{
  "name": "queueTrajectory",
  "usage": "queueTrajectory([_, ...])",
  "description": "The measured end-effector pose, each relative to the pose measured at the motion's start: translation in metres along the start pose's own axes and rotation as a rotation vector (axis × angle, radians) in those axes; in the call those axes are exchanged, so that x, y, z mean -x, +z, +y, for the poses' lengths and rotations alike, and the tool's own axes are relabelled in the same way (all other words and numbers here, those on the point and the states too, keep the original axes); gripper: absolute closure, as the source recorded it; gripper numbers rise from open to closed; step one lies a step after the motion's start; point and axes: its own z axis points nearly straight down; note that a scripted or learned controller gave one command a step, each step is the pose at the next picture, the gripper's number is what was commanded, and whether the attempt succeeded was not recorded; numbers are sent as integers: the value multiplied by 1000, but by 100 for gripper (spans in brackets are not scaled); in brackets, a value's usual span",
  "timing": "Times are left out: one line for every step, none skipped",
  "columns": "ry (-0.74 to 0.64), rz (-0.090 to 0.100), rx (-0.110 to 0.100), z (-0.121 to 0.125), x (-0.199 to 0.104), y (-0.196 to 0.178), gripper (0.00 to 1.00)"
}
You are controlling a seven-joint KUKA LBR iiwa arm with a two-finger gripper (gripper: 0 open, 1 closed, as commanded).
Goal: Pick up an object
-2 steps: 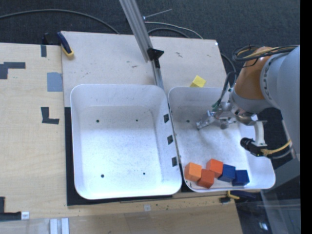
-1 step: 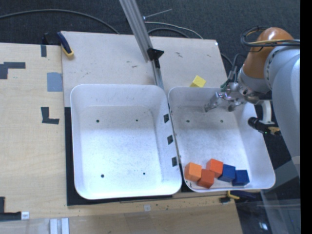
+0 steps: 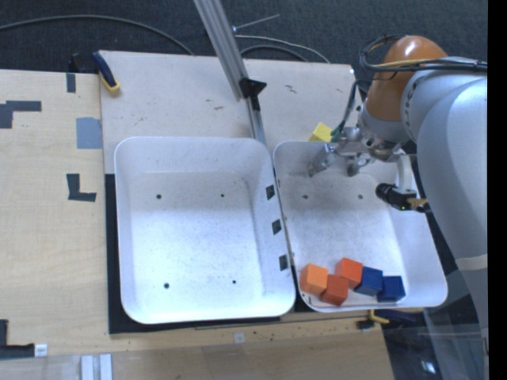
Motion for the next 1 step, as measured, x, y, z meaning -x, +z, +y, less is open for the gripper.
queueTrajectory([2, -1, 5, -4, -12, -9, 0])
